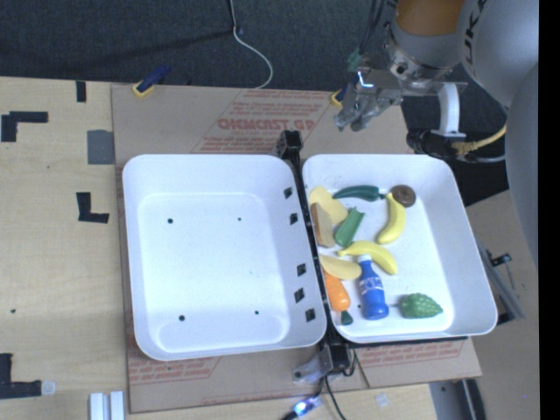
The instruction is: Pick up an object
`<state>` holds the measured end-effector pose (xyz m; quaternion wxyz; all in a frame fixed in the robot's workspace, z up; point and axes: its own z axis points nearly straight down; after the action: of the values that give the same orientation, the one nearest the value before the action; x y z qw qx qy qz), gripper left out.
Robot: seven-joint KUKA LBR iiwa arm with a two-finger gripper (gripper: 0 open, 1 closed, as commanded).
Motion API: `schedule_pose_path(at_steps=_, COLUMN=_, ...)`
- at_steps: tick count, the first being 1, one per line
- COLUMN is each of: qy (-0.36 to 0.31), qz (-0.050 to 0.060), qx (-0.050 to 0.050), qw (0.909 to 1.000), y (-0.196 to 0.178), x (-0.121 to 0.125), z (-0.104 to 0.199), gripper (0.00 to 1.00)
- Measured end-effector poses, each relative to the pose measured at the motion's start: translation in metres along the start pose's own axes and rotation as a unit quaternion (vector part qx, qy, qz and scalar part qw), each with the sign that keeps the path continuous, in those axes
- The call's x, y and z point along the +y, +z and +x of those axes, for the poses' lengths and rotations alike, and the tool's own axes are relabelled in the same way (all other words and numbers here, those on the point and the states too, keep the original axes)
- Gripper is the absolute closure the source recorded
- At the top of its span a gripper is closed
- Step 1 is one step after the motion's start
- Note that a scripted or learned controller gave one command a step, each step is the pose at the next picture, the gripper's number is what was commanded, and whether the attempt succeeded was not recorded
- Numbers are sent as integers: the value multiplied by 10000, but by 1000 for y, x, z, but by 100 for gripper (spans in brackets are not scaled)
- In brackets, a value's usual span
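Camera view, looking down at a slant. Grey arm with orange band [433, 3] reaches in from the upper right. Its two-finger metal claw [354, 116] hangs above the brown cardboard sheet [254, 125], beyond the far rim of the right-hand shallow white bin [468, 261]. Nothing sits between the fingers; whether they stand wide or narrow cannot be told from this angle.

All pickable things lie in that right bin, nearer the camera than the claw and well apart from it:
- dark green pepper-shaped toy [356, 193], closest to the claw, almost straight below it in the picture
- small brown round piece [402, 196], below and right of the claw
- yellow plastic banana [393, 220], just under the brown piece
- pale yellow and tan flat pieces [325, 213], below and slightly left of the claw, by the bin's left wall
- light green pod-shaped toy [348, 226], touching those
- second yellow banana [373, 255], further down
- blue plastic bottle with white label [373, 293], touching that banana
- orange carrot-like toy [338, 292], left of the bottle
- green knobbly toy [420, 305], farthest from the claw, near corner

Left-hand shallow white bin [210, 252] lies down and left of the claw.
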<state>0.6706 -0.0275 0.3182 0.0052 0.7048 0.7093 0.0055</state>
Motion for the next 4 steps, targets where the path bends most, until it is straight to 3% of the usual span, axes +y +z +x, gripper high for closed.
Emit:
schedule_pose_path(at_steps=1, qy=-8, qz=47, qx=8, qw=10000, y=-53, x=-3, z=58, gripper=100)
schedule_pose_path(at_steps=2, qy=9, qz=-15, qx=5, qw=10000, y=-206, x=1, z=76, gripper=100)
schedule_pose_path(at_steps=3, qy=66, qz=68, qx=-19, qw=10000, y=-218, x=1, z=-14, gripper=100)
schedule_pose_path(at_steps=4, qy=72, qz=79, qx=-22, qw=9999, y=-216, x=0, z=-105, gripper=100)
